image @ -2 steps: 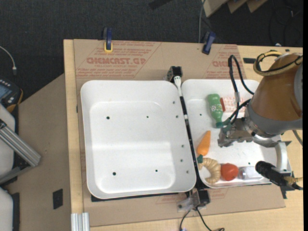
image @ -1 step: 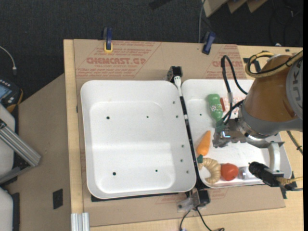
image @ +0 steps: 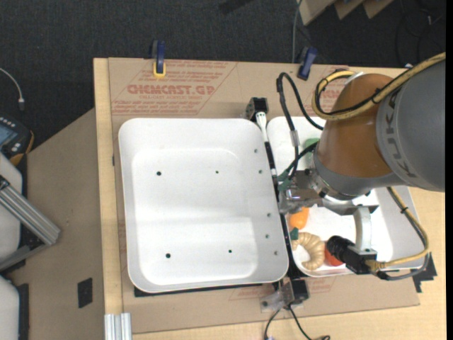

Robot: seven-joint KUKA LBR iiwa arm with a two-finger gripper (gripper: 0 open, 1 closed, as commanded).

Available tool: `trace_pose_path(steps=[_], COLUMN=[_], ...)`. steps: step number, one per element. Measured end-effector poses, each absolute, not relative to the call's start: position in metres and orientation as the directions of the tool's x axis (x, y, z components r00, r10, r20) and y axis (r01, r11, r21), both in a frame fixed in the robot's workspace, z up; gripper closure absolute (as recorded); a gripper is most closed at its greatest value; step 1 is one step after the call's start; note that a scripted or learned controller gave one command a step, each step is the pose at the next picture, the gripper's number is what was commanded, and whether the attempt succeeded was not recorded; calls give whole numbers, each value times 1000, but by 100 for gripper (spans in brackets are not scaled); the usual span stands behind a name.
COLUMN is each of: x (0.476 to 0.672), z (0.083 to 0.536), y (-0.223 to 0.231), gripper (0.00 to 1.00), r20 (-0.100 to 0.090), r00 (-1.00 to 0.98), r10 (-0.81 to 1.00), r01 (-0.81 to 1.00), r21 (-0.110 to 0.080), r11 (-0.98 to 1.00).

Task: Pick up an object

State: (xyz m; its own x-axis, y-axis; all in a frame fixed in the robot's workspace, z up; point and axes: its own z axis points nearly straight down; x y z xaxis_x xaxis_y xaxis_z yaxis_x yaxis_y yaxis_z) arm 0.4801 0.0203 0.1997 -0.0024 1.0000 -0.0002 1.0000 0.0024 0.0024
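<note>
Grey arm (image: 417, 129), orange band (image: 354, 129), black and yellow cables (image: 333, 91)

Small orange object (image: 299, 219) lay in right bin (image: 283, 134), near its left wall. Tan curved object (image: 311, 246) sat just at its 5 o'clock, touching red object (image: 333, 258), near bin's front rim.

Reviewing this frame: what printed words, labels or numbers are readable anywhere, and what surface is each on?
"CHEMCAST GP": red print on the brown board under the bins, above the left bin; the last letters are blurred, so that reading is unsure.
Smaller red lines above and below it: too small to read.
Faint red print on the board's front edge: unreadable.
</note>
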Motion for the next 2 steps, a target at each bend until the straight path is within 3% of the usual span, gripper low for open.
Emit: trace_pose_path(steps=[1,2], x=[549,505], z=[534,446], y=[8,-70], gripper=[100,100], r20=[-1,0], r00=[-2,6], r10=[1000,1000], r01=[1000,1000], r21=[21,-7], r11=[2,-6])
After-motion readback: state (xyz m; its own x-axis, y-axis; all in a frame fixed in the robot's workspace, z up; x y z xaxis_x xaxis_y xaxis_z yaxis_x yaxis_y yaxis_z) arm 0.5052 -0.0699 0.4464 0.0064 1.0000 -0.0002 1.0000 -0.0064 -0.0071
